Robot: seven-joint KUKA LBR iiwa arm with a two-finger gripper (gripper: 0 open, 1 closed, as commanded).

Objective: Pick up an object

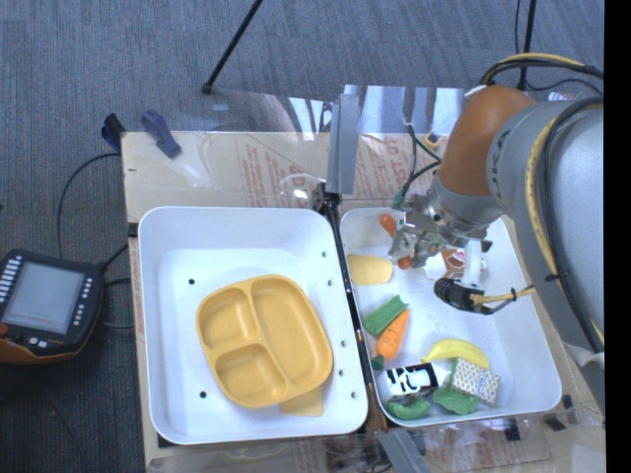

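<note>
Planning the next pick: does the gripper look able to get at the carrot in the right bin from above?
Probably yes. The carrot lies uncovered in the right bin, nothing on top. A green piece lies close against it, which might crowd one finger. The gripper hangs nearby, toward the bin's far end.

The bench [237,166], seemingly cardboard-topped, carries 2 white bins [168,264] side by side.

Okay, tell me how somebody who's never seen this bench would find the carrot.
Start at the right bin, the one the arm reaches into, not the left bin with the yellow divided tray. Near its left wall, about midway down, lies the carrot, just under a green pod. It is the orange tapered piece; the banana to its right is yellow.
</note>
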